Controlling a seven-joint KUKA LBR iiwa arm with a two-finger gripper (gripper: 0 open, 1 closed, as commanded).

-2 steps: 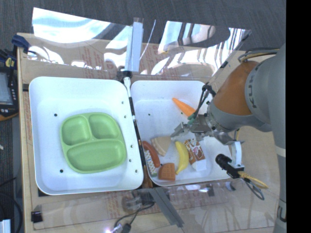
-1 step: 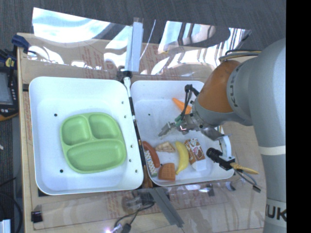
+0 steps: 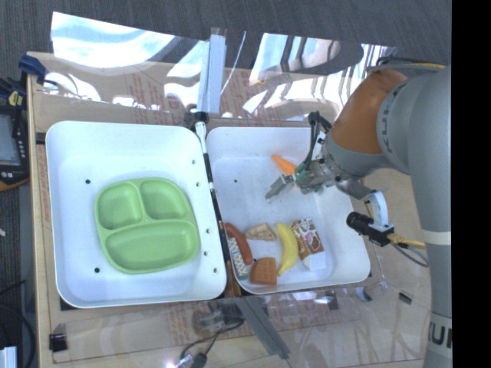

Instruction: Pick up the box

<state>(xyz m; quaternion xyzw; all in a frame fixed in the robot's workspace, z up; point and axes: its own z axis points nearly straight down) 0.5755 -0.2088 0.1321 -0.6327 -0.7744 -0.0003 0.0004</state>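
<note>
Two white bins sat side by side on the bench. The left bin [image 3: 69, 167] took up the left half of the frame. A green plate [image 3: 146, 225] with three sections lay flat in it, a bit below the middle.

The right bin [image 3: 238, 156] sat in the middle of the frame. Most of its things were lined up along the lower edge. The box [image 3: 308, 243] was a small white and red packet with a picture on it. It lay flat near the lower right corner of this bin, just beside a yellow banana [image 3: 286, 247] on its left. Left of the banana were a brown waffle [image 3: 263, 271], a tan slice of bread [image 3: 261, 232] and a red hot dog [image 3: 238, 247] close to the bin's left wall. An orange carrot [image 3: 283, 162] lay higher up, near the middle of the bin.

The grey arm [image 3: 406, 129] with its orange band came in from the right side of the frame. Its gripper [image 3: 276, 189] was over the middle of the right bin, just below the carrot and above the banana. The two fingers were spread apart and nothing was between them. The gripper was apart from the box, up and to the left of it.
</note>
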